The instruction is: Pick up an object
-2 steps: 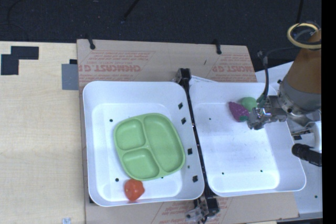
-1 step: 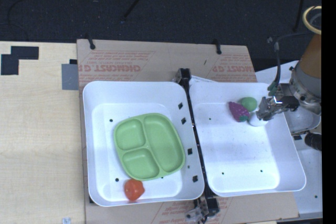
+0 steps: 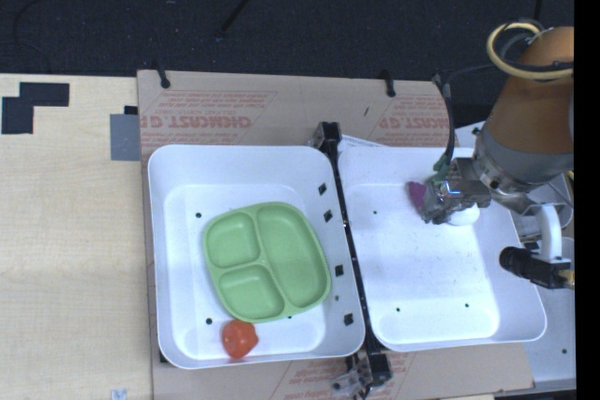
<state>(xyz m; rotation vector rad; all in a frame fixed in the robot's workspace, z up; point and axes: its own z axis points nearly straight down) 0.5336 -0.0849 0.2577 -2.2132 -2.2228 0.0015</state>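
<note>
Pincer [image 3: 442, 201] low in the right bin [image 3: 431, 314], upper right area, spread or pressed together I cannot tell — a small purple object [image 3: 416, 193] sits touching its left side, a white object [image 3: 461, 215] just right below.

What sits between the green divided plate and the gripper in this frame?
In the camera view, the black divider where the two bins meet, then bare white floor of the right bin, separate the green plate from the gripper.

The counter [image 3: 66, 229] is pale wood; a brown cardboard sheet [image 3: 244, 112] lies on it; two white bins [image 3: 178, 173] sit side by side on the cardboard.
</note>
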